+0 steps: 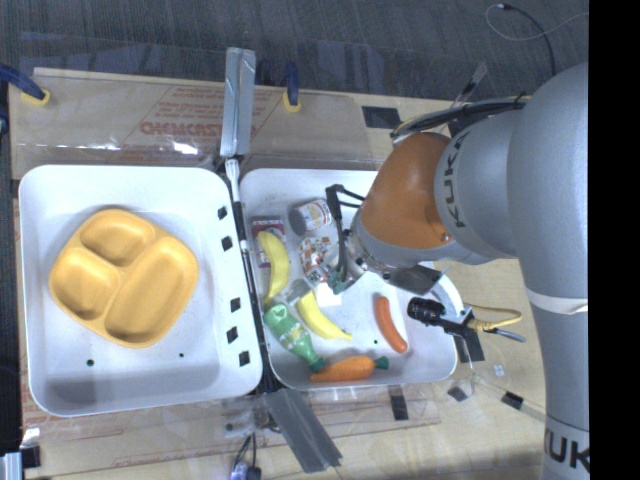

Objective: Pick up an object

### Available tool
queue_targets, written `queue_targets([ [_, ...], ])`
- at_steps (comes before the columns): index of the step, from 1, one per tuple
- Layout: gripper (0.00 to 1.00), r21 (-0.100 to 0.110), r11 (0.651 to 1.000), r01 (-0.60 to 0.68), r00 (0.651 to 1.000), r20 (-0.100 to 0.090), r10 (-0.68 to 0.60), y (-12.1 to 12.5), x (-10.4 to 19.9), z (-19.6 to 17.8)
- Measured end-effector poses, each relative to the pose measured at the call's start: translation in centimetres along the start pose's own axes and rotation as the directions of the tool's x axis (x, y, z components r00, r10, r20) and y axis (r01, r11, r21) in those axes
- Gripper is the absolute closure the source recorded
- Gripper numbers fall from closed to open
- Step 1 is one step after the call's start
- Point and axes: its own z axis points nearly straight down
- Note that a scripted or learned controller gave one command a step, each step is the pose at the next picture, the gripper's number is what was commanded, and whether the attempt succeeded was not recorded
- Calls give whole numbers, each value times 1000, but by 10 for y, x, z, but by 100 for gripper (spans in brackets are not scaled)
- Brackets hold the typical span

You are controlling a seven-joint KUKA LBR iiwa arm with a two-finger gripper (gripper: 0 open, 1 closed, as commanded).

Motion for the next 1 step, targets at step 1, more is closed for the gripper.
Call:
queue_targets([
  [1,0,3,994,112,994,2,-112,-2,5,0],
])
